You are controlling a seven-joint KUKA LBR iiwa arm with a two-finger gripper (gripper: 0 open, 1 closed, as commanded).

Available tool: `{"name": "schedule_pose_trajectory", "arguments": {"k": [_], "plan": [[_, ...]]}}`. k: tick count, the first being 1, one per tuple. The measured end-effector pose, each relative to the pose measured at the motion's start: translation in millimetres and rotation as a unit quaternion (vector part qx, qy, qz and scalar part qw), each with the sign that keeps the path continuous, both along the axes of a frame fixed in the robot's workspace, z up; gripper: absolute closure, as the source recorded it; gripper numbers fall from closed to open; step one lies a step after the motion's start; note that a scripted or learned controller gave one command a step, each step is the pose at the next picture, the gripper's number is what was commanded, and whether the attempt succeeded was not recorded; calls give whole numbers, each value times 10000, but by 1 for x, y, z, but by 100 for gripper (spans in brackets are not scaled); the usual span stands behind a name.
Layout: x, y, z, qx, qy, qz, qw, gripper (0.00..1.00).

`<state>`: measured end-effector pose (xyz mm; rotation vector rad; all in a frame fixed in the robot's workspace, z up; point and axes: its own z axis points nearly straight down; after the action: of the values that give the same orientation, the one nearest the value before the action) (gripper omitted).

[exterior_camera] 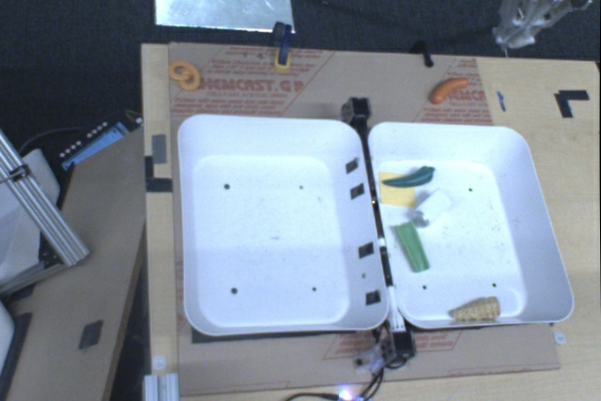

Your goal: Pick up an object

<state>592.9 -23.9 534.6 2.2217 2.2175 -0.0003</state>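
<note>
Your tool (522, 25) hangs at the far right, off the tabletop (526, 94) and well apart from both bins; you cannot tell how it is set. In the right white plastic bin (540, 202), near its left wall, a dark green curved piece (410, 176) lies on a yellow flat block (395, 194), with a green rectangular stick (410, 246) nearer and a tan ridged cone (475, 308) at the near rim. The left white bin (202, 230) sits beside it.

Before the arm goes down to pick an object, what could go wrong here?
1. The dark green curved piece, yellow flat block and pale small object lie bunched together, so the fingers may nudge neighbours.
2. The green flat stick sits near the bin divider, which might block a finger.
</note>
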Motion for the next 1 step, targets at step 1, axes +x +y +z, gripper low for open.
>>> {"name": "schedule_pose_trajectory", "arguments": {"k": [1], "plan": [[-29, 5, 1, 12, -2, 27, 10000, 100]]}}
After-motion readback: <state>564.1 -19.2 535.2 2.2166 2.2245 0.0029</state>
